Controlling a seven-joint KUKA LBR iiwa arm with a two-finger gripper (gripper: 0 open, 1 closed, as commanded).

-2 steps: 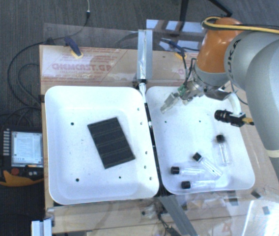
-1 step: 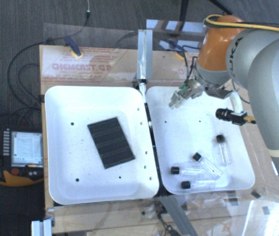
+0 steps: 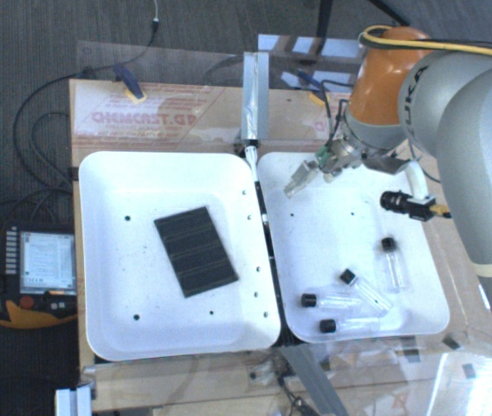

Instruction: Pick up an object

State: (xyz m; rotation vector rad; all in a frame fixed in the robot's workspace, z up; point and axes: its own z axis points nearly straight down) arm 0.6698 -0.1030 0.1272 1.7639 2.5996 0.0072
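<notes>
Two white bins sit side by side on the surface, and the jaws point(image 3: 302, 178), seemingly slightly parted and holding nothing, hover above the right bin point(image 3: 315, 232), so reaching is underway; next, descend toward the clear vials point(image 3: 350, 300) lying near its front edge.

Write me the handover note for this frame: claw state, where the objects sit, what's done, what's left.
Claw: hovering over the upper left part of the right bin, nothing seen between its fingers; open or shut can't be told from this angle.
Left bin: one dark ribbed rectangular pad, lying flat near the middle.
Right bin: four clear vials with black caps clustered in the lower half, apart from the claw.
Done: no pick visible.
Left: descend on an object, probably a vial, grasp and lift.
</notes>
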